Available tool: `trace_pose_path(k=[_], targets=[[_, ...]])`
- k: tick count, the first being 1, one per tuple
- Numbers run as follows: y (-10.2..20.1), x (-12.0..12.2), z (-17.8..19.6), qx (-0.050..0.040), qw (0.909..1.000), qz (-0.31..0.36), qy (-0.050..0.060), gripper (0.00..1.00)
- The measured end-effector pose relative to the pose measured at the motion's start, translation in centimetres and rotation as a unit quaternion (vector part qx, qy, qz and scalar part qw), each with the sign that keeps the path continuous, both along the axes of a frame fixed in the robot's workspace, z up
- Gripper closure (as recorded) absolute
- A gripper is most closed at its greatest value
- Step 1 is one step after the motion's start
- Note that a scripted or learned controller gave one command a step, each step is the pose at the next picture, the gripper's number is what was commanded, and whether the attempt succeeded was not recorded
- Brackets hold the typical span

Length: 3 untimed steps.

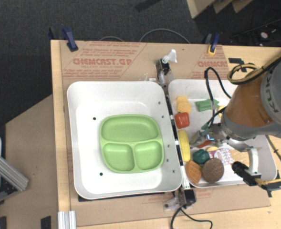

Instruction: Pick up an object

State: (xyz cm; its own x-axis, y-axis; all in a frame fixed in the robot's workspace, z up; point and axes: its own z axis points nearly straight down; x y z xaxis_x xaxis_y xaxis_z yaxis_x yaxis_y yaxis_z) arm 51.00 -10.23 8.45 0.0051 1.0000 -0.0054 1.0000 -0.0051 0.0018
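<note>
Jaws amid toys (213, 170), right bin (192, 82)

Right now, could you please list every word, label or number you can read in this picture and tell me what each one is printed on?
"CHEMCAST G P", red print on the brown board behind the left bin; the last letters are unsure.
A matching red print on the board behind the right bin is partly blocked and too blurred to read.
"KU", dark letters on the arm, cut off at the frame edge.
The small wrapper in the right bin bears print too small to read.
</note>
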Motion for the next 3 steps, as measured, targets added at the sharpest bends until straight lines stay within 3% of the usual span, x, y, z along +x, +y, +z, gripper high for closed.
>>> trace_pose_path(k=[1,2,3], targets=[[-0.9,1.5,0.0,0.0019,1.0,0.002,0.0,0.0],[-0.8,1.5,1.0,0.0022,1.0,0.002,-0.001,1.0],[7.7,5.0,10.6,0.0039,0.9999,0.008,-0.005,1.0]])
